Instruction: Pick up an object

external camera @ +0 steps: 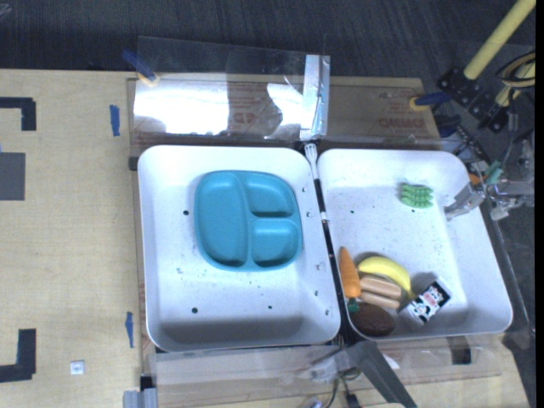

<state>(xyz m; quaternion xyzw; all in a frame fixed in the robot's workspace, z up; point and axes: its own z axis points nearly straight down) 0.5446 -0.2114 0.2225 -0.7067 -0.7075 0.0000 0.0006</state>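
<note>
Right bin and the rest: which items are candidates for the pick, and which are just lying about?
Candidates, in the right bin:
green toy
carrot
banana
hot dog
brown piece
black-and-white carton

Lying about:
blue plate in the left bin
clear panel behind the bins
yellow pole
</note>
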